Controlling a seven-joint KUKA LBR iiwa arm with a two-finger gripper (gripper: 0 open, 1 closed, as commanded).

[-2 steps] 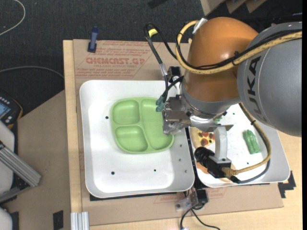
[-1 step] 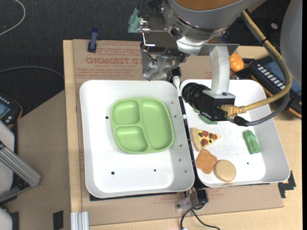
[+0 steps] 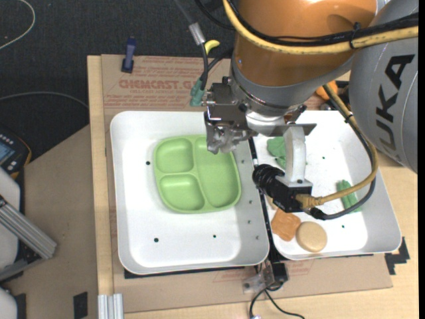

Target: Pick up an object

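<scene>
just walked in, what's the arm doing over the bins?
The grey KUKA arm with the orange band reaches over both shallow white bins. Its pincer sits low over the top edge of the light green divided plastic tray in the left bin. I see nothing between its fingers. The right bin holds a round tan piece, an orange-brown chunk and some green bits.

The surface [image 3: 60, 178] is light tan wood, topped by a brown cardboard sheet [image 3: 159, 78] printed with red lettering. A blue clip [image 3: 129, 54] sits at the sheet's far left corner. Beyond the far edge lies dark carpeted floor [image 3: 73, 18], crossed by thin pale cables [image 3: 20, 18]. An aluminium extrusion [image 3: 26, 231] lies at the near left. Lighting is even and diffuse.
</scene>
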